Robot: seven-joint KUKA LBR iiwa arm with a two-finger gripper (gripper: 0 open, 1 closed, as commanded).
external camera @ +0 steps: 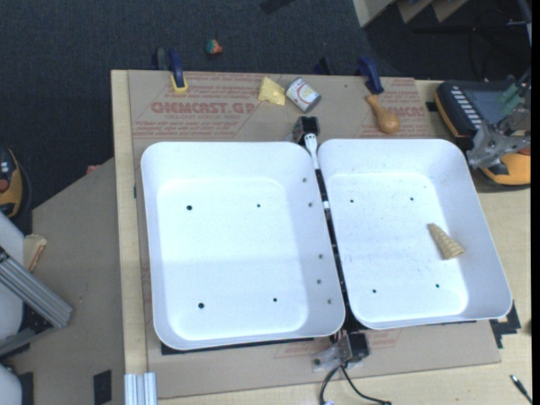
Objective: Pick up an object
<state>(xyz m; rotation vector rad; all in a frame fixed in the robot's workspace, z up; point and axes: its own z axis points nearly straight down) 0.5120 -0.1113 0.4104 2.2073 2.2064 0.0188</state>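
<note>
A brown cardboard-covered bench (211, 108) with faded red lettering carries two shallow white bins side by side, the left bin (160, 226) and the right bin (481, 226), their inner rims touching. Along the far edge, beyond the bins, lie a yellow wedge (271, 92), a small white box (303, 94) just beside it, and a wooden-looking peg (383, 116). Two blue clamps (176, 68) grip that far edge.
</note>
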